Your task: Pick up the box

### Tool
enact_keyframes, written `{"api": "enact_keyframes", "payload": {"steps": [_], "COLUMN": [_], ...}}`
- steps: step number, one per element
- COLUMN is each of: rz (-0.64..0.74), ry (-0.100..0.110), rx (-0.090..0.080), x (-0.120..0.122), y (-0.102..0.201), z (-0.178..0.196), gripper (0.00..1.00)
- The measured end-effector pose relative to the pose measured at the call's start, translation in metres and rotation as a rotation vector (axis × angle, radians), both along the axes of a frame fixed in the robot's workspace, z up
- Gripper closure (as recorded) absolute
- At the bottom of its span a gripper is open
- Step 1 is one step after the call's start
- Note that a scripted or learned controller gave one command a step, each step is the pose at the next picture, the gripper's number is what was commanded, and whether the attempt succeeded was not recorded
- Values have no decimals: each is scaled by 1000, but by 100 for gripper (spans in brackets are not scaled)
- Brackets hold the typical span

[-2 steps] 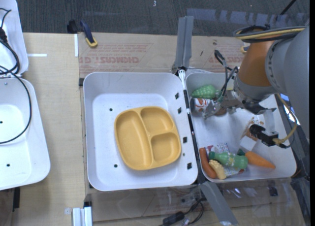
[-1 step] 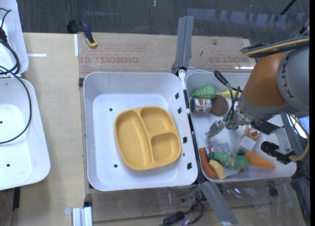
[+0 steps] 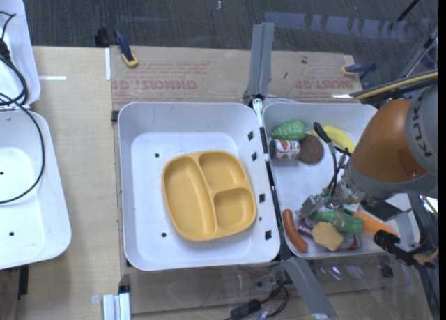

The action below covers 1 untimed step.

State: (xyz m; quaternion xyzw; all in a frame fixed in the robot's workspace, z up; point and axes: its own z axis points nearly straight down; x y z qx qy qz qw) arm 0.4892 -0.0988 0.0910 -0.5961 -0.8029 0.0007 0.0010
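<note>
In the right bin (image 3: 293, 111), a heap of toy food lies near the front. A small dark box (image 3: 306, 224) with red edging peeks out from under a green bottle (image 3: 341, 221), and most of it is hidden. My gripper (image 3: 327, 199) reaches down from the orange-banded wrist (image 3: 387, 148) and sits just above the heap, over the bottle's left end and slightly behind the box. Clutter and the wrist block the view of its tips.
Around the box lie a red sausage (image 3: 295, 231), a yellow cheese wedge (image 3: 327, 236) and an orange carrot (image 3: 380, 223). Further back are a green vegetable (image 3: 289, 130), a can (image 3: 286, 148), a brown ball (image 3: 311, 150) and a banana (image 3: 339, 137). The left bin (image 3: 139, 172) holds a yellow divided plate (image 3: 208, 194).
</note>
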Motion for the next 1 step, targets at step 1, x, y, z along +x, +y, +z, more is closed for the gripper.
{"api": "enact_keyframes", "payload": {"steps": [1], "rz": [-163], "ry": [-1], "rx": [-2], "x": [53], "y": [-6], "z": [0], "gripper": [0]}}
